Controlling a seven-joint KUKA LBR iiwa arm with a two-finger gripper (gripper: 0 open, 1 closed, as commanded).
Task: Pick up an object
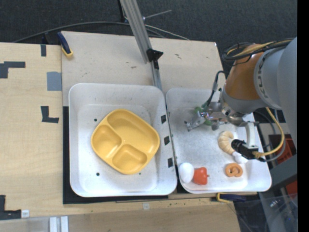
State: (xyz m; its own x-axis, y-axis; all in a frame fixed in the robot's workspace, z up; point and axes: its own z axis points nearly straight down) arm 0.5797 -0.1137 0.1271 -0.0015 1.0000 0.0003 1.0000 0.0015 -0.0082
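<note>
- Where the arm (263, 79) comes in from the right, its grey body w/ the orange band sits over the upper right corner of the right bin (193, 100), wrist bent down toward the bin floor.
- Tool (206, 116) hangs low in the upper middle of the right bin, pointing left and a bit down; small green and dark parts show around it, and a thin grey finger-like piece sticks out to the left near the bin floor.
- Tool's state: can't tell from this angle, too small and cluttered.
- Nothing can be made out in the tool.
- Objs in the right bin: cream croissant-like piece (225, 141) just right of centre, partly behind a black fitting w/ cables; small orange ring-shaped item (234, 170) near the front right corner; red piece (200, 175) and white egg-shaped item (185, 170) side by side, touching, at the front left corner.
- All four lie well apart from the tool, closer to the bin's front edge.
- Left bin (77, 129) holds a yellow divided plate (125, 141), three compartments, lying flat near the centre, turned at an angle.
- Both bins sit side by side on the desk (29, 129), rims touching.
- Metal rail (137, 28) runs slantwise from the top down to the gap between the bins.
</note>
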